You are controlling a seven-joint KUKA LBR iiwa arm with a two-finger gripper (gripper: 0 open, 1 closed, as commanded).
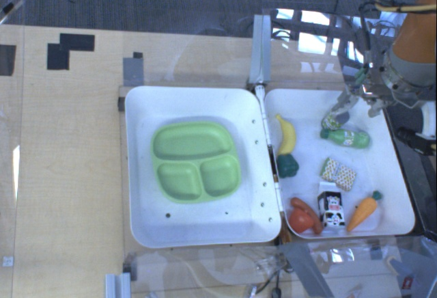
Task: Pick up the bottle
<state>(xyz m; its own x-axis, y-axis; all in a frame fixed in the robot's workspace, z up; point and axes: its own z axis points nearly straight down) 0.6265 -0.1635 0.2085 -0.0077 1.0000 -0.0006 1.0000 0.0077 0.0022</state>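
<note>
The bottle [345, 137] lies on its side in the right bin [399, 173], toward one o'clock of the bin's middle, its cap end pointing to nine o'clock. It looks like a small green plastic bottle: probably light, stiff enough to pinch, but smooth and round, so it may roll or slip. Across the middle of its body seems the safest hold. The arm comes in from three o'clock, wrist bent downward, with the claw [339, 113] just above the cap end. Whether the claw is spread or pressed together, I cannot tell.
</note>
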